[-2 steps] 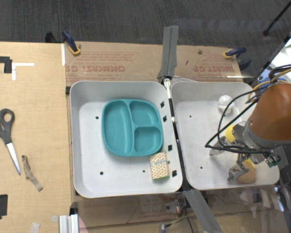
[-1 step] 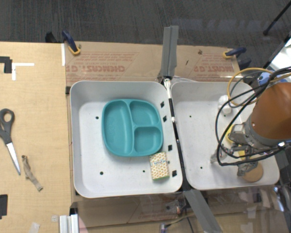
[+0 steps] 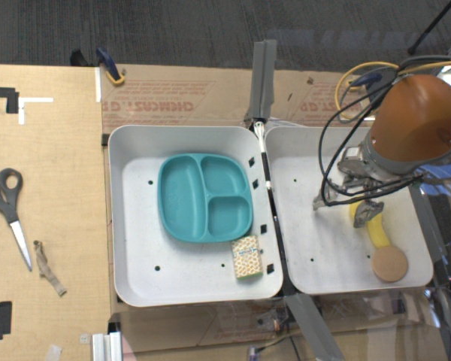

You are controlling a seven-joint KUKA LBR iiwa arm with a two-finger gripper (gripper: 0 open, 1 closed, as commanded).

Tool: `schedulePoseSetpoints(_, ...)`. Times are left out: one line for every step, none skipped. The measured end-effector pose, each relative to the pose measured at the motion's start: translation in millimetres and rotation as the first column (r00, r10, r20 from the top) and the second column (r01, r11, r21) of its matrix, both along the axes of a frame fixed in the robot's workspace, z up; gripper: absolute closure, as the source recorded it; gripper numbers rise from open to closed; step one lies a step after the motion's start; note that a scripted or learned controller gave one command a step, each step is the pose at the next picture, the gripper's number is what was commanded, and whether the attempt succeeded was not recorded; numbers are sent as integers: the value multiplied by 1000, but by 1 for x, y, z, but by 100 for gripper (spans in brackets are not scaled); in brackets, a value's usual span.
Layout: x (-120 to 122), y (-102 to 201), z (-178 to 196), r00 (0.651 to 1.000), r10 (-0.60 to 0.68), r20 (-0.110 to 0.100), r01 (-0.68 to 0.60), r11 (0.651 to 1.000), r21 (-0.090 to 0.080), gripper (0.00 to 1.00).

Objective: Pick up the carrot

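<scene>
My arm, with its orange band (image 3: 417, 119), hangs over the right bin (image 3: 308, 224) and covers the bin's far right part. Below the wrist, the gripper (image 3: 367, 207) points down at the upper end of a yellow, banana-like piece (image 3: 378, 232) lying on the bin floor. The gripper touches or nearly touches that end; I cannot tell which. A round tan disc (image 3: 389, 264) lies just below the yellow piece, near the bin's front right corner. Whatever is under the arm is hidden.
The left bin (image 3: 131, 224) holds a teal divided plate (image 3: 206, 198) and a small patterned box (image 3: 247, 258) at its front right. Black cables (image 3: 334, 164) loop from the wrist over the right bin. Scissors (image 3: 7, 201) lie on the cardboard at far left.
</scene>
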State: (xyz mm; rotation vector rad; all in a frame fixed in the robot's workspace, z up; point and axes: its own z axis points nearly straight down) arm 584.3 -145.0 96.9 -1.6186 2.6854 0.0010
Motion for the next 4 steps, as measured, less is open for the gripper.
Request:
schedulePoseSetpoints(-67,-50,-2,996,-90,-2,90,996,-1,0)
schedulePoseSetpoints(-4,-47,-4,913,-408,0,408,913,1,0)
schedulePoseSetpoints(-46,-27,6,1000,-26,-2,26,1000,-1,0)
schedulePoseSetpoints(-97,-70,0,996,-87,19,87,996,4,0)
